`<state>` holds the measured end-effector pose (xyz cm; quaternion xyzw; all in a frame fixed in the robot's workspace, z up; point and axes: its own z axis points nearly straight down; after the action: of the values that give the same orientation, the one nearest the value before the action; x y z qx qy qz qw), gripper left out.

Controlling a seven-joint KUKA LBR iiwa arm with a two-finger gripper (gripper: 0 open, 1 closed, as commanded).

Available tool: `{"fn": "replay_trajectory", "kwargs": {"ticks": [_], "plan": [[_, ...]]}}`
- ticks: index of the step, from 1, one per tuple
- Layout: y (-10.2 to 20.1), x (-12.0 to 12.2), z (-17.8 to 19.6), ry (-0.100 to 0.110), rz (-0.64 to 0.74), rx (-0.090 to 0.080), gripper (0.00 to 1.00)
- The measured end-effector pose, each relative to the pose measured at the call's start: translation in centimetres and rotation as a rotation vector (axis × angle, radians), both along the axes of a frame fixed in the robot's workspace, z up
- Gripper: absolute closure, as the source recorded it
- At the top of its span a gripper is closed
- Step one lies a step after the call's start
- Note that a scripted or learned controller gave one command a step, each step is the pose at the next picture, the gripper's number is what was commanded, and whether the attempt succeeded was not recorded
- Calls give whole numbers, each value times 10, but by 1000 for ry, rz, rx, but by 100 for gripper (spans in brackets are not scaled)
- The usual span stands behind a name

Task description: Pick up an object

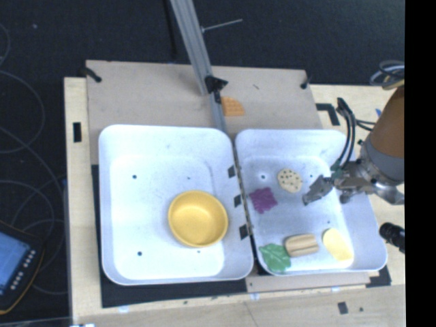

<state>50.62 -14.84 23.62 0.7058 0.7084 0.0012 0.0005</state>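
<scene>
Gripper [320, 189] hangs right of centre over the right bin [354, 213]; finger state: cannot tell. Nearest candidate: cookie [289, 179], just left of it. Advise centring over the cookie and descending vertically, avoiding the purple piece [263, 199] nearby.

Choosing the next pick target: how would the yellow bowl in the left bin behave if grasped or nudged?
The yellow bowl looks rigid with a smooth rim, so it may slip from a pinch. It sits upright on a wide base and is unlikely to tip. Probably light plastic; a nudge would likely slide it across the left bin.
</scene>
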Motion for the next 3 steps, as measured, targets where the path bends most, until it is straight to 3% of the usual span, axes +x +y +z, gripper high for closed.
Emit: {"fn": "replay_trajectory", "kwargs": {"ticks": [1, 3], "plan": [[0, 0, 0, -1, -2, 0, 0], [1, -6, -103, 8, -5, -2, 0]]}}
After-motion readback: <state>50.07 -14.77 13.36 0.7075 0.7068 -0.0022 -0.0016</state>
